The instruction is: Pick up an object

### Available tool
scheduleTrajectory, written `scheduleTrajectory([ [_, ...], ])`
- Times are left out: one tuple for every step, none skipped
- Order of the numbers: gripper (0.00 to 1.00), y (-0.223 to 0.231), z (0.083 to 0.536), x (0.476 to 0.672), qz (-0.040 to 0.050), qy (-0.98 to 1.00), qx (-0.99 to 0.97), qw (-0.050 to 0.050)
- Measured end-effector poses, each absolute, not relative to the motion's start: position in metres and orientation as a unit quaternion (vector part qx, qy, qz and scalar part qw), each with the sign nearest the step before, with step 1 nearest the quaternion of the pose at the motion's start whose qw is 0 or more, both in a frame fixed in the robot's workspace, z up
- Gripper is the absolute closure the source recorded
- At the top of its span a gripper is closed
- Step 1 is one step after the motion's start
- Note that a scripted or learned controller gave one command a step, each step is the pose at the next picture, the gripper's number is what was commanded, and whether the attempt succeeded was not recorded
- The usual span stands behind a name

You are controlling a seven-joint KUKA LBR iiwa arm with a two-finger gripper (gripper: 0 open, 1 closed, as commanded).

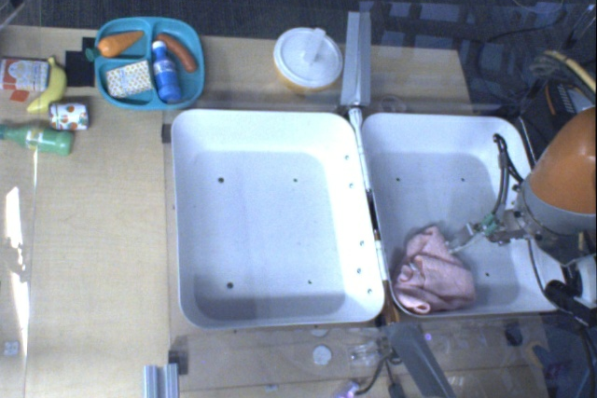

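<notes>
You see the grey arm w/ orange band (pixel 569 165) cut off at the right edge; most of its body is out of frame. Its slim two-finger gripper (pixel 459 243) reaches left into the right shallow white bin (pixel 448 140), tips just beside or touching the crumpled pink cloth (pixel 432 270). Fingers are too small and blurred for you to judge; can't tell if they're apart, closed, or pinching cloth. The cloth lies in the near-left corner of the right bin, against the wall by the divider.

The left shallow white bin (pixel 266 219) shows bare floor w/ a few dark dots.

On the wooden bench top-left, a teal divided plastic tray (pixel 191 47) holds an orange carrot-like toy (pixel 121 43), a blue bottle (pixel 165 70), a reddish sausage-shaped piece (pixel 183 54) and a pale patterned piece (pixel 127 79). Left of it: a yellow banana toy (pixel 49 85), a small carton w/ red print (pixel 20 74), a small printed can (pixel 69 116), a green bottle (pixel 39 139) on its side. No label text is readable. A white round lidded cup (pixel 308 58) sits behind the bins.
</notes>
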State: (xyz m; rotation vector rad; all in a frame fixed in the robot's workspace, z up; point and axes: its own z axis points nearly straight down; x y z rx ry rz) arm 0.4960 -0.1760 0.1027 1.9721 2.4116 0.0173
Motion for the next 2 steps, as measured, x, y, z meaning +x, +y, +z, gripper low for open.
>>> scheduleTrajectory([
  [0.0, -0.088, 0.091, 0.535, 0.0054, 0.812, 0.583, 0.008],
  [0.0, -0.14, 0.116, 0.508, 0.0009, 0.76, 0.65, 0.002],
])
